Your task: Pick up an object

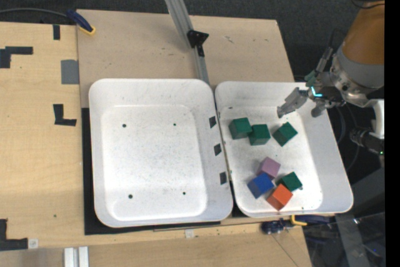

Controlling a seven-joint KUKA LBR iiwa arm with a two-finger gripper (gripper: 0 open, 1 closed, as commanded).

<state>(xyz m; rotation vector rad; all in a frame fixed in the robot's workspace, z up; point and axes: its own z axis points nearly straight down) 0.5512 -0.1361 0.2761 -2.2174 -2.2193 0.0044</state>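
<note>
The right bin (331, 159) holds several small blocks. Three green blocks (239, 128) (259, 134) (285, 133) lie in a row near its middle. Closer to the front sit a purple block (270, 167), a blue block (260, 184), another green block (291, 182) and an orange block (280, 196), all close together. My gripper (304, 105) hovers over the bin's far right part, above and to the right of the green row. It is open with nothing between its fingers (289, 103).
The left bin (100, 134) lies beside the right one, their rims touching. A slanted metal pole (178, 6) rises behind the bins. A blue and yellow tool (81, 20) lies at the bench's far left.
</note>
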